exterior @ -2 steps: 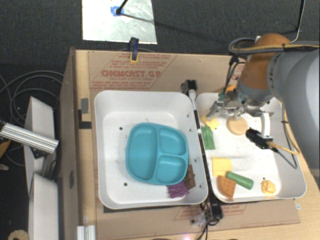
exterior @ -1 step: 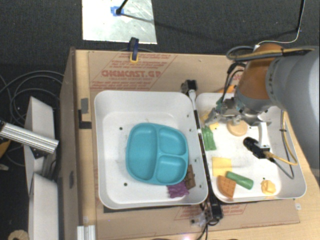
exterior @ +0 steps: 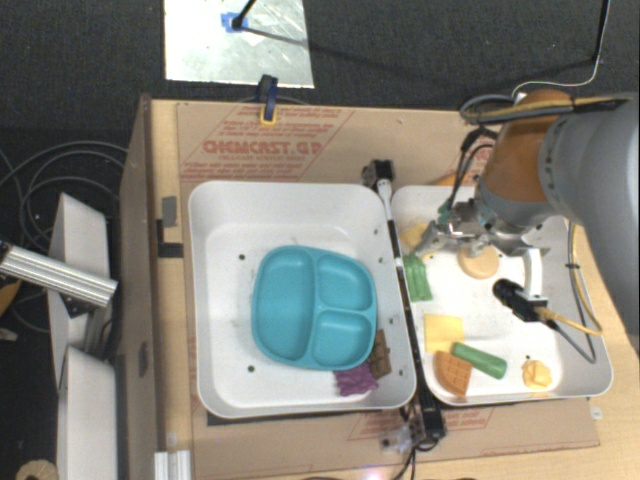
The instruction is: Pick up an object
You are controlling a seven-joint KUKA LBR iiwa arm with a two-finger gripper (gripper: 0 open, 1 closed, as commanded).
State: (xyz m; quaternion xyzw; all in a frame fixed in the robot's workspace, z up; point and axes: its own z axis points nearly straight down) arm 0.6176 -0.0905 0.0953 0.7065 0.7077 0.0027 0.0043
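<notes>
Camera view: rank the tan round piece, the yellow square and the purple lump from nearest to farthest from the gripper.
Measured from the gripper, over the right bin:
1. Tan round piece, just beside the gripper in the right bin.
2. Yellow square, lower in the view, same bin.
3. Purple lump, over in the left bin, at the blue plate's lower edge.

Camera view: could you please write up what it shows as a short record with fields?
left bin: teal plate; purple piece and brown piece by the plate's near right edge
right bin: green block at the left wall, yellow square, green roll, waffle, orange lump, tan disc
tool: over the right bin's far part, close to the tan disc
arm: enters from the right
</notes>
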